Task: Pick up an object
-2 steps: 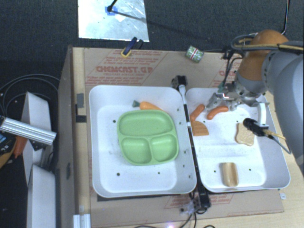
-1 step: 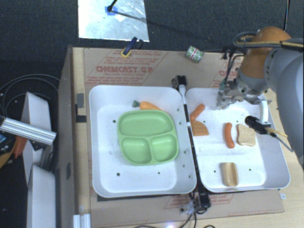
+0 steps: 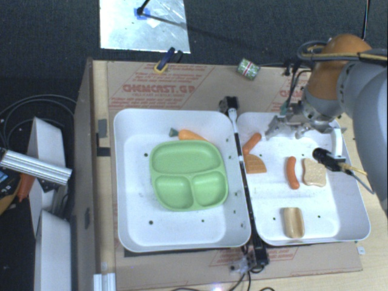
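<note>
Left bin (image 3: pixel 130 180): green tray (image 3: pixel 188 174) at centre; carrot (image 3: pixel 191 135) just behind tray. Right bin (image 3: pixel 351 214): sausage (image 3: pixel 251 142) and wedge (image 3: pixel 254 163) right of tray; second sausage (image 3: pixel 293 172) and bread slice (image 3: pixel 314 173) farther right; bun (image 3: pixel 293 222) nearest the front. Gripper (image 3: pixel 291 125) above bin's back edge; grip state cannot be told.

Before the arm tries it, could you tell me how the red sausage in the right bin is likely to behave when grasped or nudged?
The red sausage looks round and slim, so it would probably roll sideways if pushed across the right bin. Its glossy skin suggests it may slip between fingers. It seems small and likely light, and the bread slice close beside it could get bumped.
</note>
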Motion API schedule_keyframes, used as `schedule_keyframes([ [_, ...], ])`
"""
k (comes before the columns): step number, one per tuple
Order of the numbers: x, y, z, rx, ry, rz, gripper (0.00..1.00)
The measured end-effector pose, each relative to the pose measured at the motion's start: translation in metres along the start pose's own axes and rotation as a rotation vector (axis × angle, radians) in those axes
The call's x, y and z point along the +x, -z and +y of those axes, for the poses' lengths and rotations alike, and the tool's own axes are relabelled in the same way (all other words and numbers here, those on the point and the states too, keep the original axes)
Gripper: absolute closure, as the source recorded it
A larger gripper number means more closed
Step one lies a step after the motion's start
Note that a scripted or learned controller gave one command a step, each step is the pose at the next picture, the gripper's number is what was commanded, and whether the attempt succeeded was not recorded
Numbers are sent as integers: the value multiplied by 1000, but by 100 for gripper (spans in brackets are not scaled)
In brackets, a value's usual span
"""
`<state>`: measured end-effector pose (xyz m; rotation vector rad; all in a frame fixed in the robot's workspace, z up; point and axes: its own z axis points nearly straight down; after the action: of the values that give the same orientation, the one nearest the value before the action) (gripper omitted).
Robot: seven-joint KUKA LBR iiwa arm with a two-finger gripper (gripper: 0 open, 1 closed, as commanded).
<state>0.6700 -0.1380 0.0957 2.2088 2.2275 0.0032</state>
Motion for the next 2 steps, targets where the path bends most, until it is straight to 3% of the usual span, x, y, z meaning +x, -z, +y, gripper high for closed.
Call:
schedule_keyframes([
  [1, -26, -11, -44, 4, -7, 0, 0],
  [2, -13, -11, -78, 3, -7, 2, 0],
])
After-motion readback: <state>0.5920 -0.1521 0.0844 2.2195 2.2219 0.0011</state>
